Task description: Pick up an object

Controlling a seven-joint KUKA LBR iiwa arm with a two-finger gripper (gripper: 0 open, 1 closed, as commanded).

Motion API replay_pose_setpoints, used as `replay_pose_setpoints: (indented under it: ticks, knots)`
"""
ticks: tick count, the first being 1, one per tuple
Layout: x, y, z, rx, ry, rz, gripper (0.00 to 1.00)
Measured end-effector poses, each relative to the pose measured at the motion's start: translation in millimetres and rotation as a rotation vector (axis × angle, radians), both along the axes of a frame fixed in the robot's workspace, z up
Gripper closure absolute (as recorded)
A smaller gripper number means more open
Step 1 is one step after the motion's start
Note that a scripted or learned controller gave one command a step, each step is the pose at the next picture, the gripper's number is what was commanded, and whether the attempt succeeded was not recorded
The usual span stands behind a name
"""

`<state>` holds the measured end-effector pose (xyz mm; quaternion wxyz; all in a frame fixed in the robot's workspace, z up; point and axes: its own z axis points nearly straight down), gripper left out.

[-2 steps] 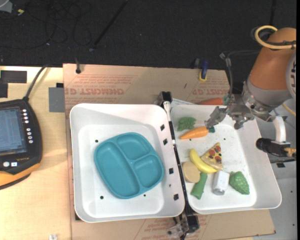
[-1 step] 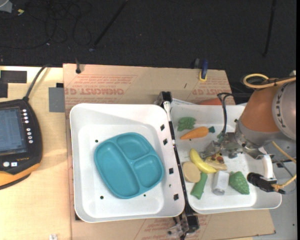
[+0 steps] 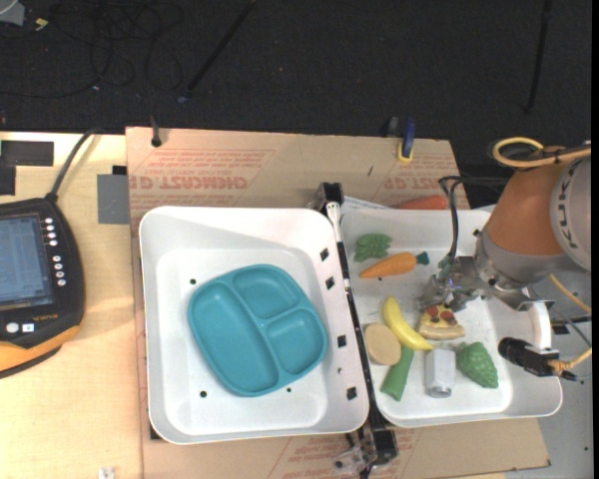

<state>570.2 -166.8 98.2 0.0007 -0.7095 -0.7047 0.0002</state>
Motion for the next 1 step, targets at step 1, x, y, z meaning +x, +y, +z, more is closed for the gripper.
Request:
replay_pose_setpoints:
  ticks: [1]
  knots:
    - [-39.2, 71.4, 96.1, 0.002, -0.005, 0.013, 1.0]
